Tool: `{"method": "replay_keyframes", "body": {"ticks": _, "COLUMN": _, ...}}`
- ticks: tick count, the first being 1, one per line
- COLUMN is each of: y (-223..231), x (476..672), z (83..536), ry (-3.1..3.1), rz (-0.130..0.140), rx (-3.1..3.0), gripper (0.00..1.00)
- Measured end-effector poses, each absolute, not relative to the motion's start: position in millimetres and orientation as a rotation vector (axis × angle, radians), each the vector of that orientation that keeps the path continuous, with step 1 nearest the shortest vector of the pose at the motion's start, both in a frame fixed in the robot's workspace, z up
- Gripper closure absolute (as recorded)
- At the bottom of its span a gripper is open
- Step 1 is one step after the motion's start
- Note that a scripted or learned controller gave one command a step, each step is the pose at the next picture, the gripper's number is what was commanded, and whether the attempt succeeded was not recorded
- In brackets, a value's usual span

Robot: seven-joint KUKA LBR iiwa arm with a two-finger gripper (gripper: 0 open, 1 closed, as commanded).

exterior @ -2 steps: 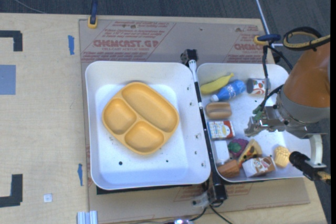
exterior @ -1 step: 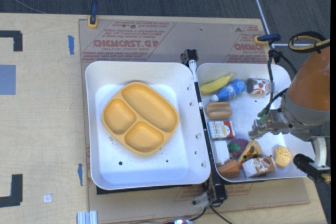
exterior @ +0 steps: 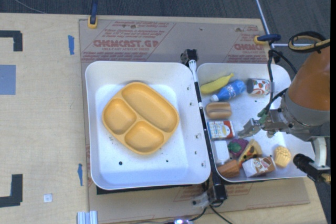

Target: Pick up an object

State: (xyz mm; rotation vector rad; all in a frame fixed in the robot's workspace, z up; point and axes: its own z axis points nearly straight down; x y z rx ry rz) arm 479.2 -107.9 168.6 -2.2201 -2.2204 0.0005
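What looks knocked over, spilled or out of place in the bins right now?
Nothing stands out. The yellow divided plate sits flat in the left bin; the toy foods lie loose in the right bin, the banana near its far edge. No spill or damage visible.

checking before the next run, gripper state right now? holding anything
gripper: low over the right bin, just above the purple toy; whether it is open or shut cannot be told, and nothing shows between its fingers.
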Motion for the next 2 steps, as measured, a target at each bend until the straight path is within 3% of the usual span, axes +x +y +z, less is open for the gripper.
{"method": "replay_keyframes", "body": {"ticks": 1, "y": -110.0, "x": 479.6, "z": 95.4, "ry": -2.223, "rz": -0.001, "rx": -2.222, "gripper": 0.00}}
{"method": "replay_keyframes", "body": {"ticks": 2, "y": -110.1, "x": 480.3, "z": 105.0, "ry": -2.224, "rz": -0.002, "rx": -2.224, "gripper": 1.00}}
